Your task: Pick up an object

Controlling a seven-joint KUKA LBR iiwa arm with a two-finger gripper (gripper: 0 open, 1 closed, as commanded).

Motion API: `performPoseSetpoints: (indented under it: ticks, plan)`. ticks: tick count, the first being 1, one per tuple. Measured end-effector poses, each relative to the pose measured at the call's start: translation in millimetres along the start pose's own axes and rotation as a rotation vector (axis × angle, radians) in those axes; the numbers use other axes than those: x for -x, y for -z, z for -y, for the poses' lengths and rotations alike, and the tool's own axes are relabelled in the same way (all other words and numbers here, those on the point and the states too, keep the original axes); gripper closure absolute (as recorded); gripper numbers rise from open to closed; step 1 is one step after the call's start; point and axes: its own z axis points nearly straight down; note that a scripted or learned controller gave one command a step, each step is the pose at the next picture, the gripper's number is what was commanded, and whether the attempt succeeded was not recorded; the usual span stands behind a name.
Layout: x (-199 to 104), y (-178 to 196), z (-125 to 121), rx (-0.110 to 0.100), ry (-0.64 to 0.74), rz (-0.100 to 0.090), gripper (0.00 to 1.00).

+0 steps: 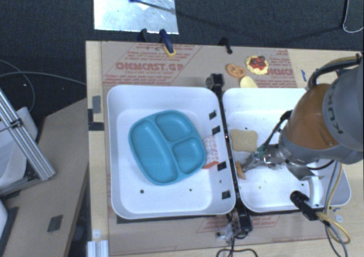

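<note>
1. A flat tan square, like a slice of toast [244, 140], lay on the floor of the right bin [267, 196], near that bin's left wall and about halfway along it.
2. Just below it, a small brownish piece [240, 171] sat against the same left wall; its kind could not be told.
3. The gripper [250, 161] was low in the right bin, its thin fingers [254, 158] pointing left toward the brownish piece and just under the toast; whether anything sat between them, or how wide they stood, could not be told.
4. The grey arm [341, 119] with its orange band [307, 116] covered much of the right bin's right half.
5. The left bin [165, 202] held a blue divided plate [166, 146] with three compartments, lying at a slant near its middle.
6. A small white and orange-red item [211, 153] lay just beside the plate's right edge, near the divider between the bins.
7. Both bins rested on a cardboard sheet [148, 65] with red printing.
8. On the cardboard beyond the right bin lay a pretzel-like biscuit [235, 70], a round pastry with red topping [257, 64] and a pale yellow piece [248, 82].
9. A blue and yellow clamp [167, 43] gripped the cardboard's far edge.
10. A shiny silver panel [135, 0] lay on the dark carpet [45, 17] beyond the bench.
</note>
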Motion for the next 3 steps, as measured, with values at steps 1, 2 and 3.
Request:
performPoseSetpoints:
  ticks: [1,2,3]
  plan:
    - [33.2,-0.2,10.7,-0.002,-0.007,-0.006,0.0]
    - [65.1,0.0,11.1,-0.004,-0.007,-0.008,0.0]
    - [100.4,0.1,11.1,-0.004,-0.006,-0.009,0.0]
